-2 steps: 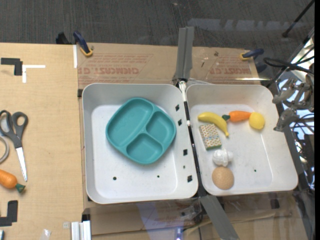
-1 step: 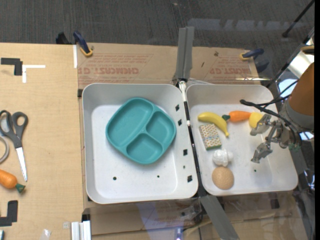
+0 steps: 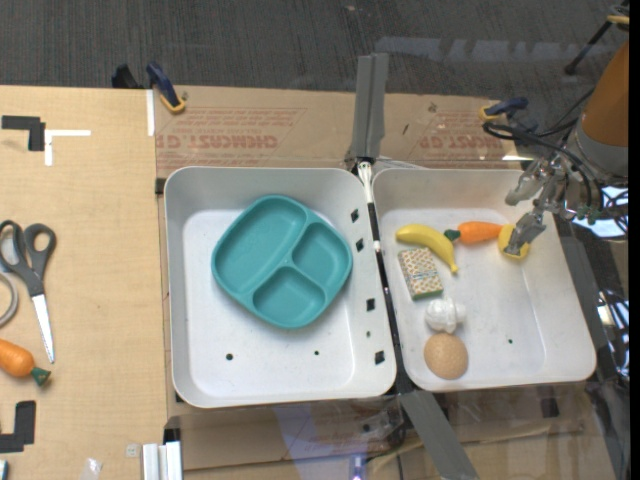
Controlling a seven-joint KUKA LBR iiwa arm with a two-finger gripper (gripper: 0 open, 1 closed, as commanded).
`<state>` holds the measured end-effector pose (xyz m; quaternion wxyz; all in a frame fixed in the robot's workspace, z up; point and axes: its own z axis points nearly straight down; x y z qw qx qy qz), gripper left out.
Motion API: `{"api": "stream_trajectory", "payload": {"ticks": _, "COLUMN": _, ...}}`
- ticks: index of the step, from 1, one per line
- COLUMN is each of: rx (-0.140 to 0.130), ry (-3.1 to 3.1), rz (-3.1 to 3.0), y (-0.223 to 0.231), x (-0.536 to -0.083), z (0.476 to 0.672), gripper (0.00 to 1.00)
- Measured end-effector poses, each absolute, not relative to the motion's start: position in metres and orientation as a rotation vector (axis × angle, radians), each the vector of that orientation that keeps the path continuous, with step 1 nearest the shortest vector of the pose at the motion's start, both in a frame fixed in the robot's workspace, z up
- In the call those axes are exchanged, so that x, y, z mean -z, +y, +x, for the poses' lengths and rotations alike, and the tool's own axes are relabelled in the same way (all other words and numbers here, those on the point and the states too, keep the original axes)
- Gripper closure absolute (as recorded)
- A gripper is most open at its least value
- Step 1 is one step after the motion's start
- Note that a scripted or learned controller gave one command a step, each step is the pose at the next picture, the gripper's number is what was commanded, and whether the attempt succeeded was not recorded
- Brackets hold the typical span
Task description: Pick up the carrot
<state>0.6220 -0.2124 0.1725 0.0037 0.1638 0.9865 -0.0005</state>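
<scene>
Just left of the hand (seemingly open) lies the carrot, apart.

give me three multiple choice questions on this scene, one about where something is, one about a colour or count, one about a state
1. Where does the carrot in the right bin lie?
A. beside the banana
B. on the teal plate
C. under the egg

2. How many compartments does the teal plate have?
A. two
B. three
C. five

3. How do the scissors lie?
A. hanging off a bin wall
B. standing upright
C. flat on the bench

Answers: 1 A, its green end nearly meets the banana, with the claw at its other end. 2 B, ridges split it into three. 3 C, flat on the wooden bench left of the bins.
</scene>
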Motion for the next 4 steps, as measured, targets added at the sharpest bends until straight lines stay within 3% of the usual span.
{"api": "stream_trajectory", "payload": {"ticks": 1, "rx": 0.0, "ry": 3.058, "rz": 0.698, "y": -0.208, "x": -0.11, "z": 0.645, "gripper": 0.0}}
{"api": "stream_trajectory", "payload": {"ticks": 2, "rx": 0.001, "ry": 2.929, "rz": 1.119, "y": -0.222, "x": -0.141, "z": 0.65, "gripper": 0.0}}
{"api": "stream_trajectory", "payload": {"ticks": 3, "rx": -0.001, "ry": 2.886, "rz": 1.23, "y": -0.176, "x": -0.094, "z": 0.648, "gripper": 0.0}}
{"api": "stream_trajectory", "payload": {"ticks": 4, "rx": 0.001, "ry": 2.884, "rz": 1.223, "y": -0.176, "x": -0.105, "z": 0.65, "gripper": 1.0}}
